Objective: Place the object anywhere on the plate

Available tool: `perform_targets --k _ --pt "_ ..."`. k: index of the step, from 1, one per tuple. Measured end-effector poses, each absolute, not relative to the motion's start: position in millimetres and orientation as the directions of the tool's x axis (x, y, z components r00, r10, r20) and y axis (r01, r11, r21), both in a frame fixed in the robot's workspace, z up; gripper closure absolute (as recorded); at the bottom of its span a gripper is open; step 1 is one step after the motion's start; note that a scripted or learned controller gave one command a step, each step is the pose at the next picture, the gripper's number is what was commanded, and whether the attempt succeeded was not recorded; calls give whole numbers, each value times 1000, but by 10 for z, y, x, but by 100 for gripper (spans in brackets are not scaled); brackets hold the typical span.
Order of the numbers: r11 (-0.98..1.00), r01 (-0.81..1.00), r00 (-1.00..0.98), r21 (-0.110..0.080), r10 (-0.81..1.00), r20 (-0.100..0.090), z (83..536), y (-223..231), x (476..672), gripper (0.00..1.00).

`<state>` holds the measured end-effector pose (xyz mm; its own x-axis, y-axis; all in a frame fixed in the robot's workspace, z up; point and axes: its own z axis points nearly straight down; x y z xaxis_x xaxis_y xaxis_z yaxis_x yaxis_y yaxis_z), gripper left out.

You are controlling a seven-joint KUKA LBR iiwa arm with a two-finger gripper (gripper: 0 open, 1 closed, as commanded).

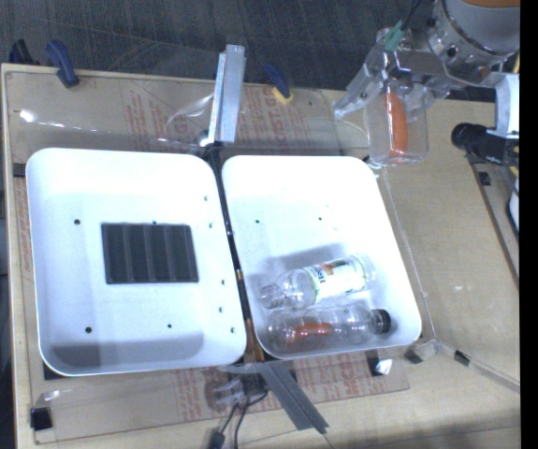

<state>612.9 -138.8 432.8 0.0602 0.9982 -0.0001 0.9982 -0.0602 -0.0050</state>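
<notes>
The plate (pixel 150 253) is a dark ridged rectangle lying flat in the middle of the left bin (pixel 53 185). My gripper (pixel 395 96) hangs above the back right corner of the right bin (pixel 278 190), over its rim. Right under it is a clear, boxy piece with an orange strip inside (pixel 398 127), raised off the bench; whether it is gripped is unclear. Two clear plastic bottles lie in the right bin's front half: one with a white label (pixel 323 281) and one with reddish contents (pixel 329 326).
A grey upright bar (pixel 226 96) stands at the back where the two bins meet. Blue clamps (pixel 61 62) hold the board's back edge. Bare bench (pixel 456 241) lies right of the right bin. A dark fixture (pixel 479 140) sits at the right edge.
</notes>
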Motion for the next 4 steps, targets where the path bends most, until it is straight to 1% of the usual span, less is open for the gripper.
perform_targets --k 1,2,3,4 --pt "-190 982 190 -6 982 -1 3683 -977 6096 100" --pt "15 1000 -15 -7 1000 -1 2993 -801 6218 100" --pt "278 960 -278 -8 960 1 2818 -445 5968 100" --pt "305 952 -305 -2 952 0 3582 -408 6281 100"
